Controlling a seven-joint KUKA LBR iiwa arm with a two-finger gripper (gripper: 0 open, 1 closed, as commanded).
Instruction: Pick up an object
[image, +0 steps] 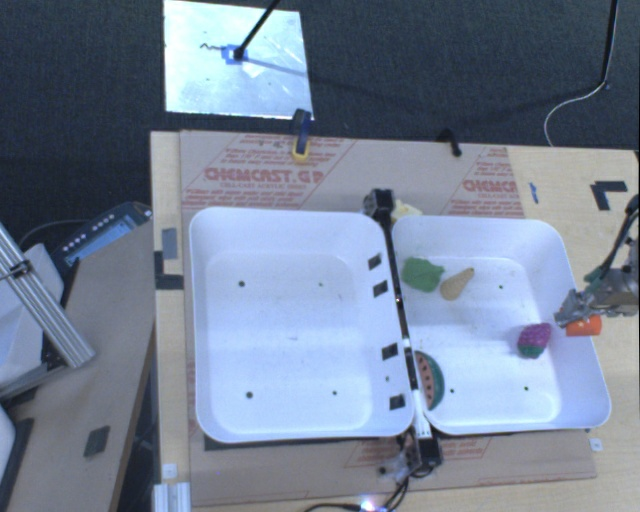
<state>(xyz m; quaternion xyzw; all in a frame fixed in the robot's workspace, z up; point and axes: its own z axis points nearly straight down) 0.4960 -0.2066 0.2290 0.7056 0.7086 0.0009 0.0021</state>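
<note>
In the right bin (575, 330) lie a purple toy (533, 339), a green toy (422, 274), a tan pear-shaped piece (457, 283) and a watermelon slice (429, 379) by the left wall. The gripper (583, 318) is at the bin's right rim, near the purple toy, with an orange piece (586, 325) beside it. The left bin (290, 325) sits beside it on the desk (330, 170).

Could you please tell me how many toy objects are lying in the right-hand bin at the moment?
4. A green piece near the divider, a tan piece just right of it, a purple piece toward the right wall, and a watermelon slice against the divider. None looks hidden.
</note>
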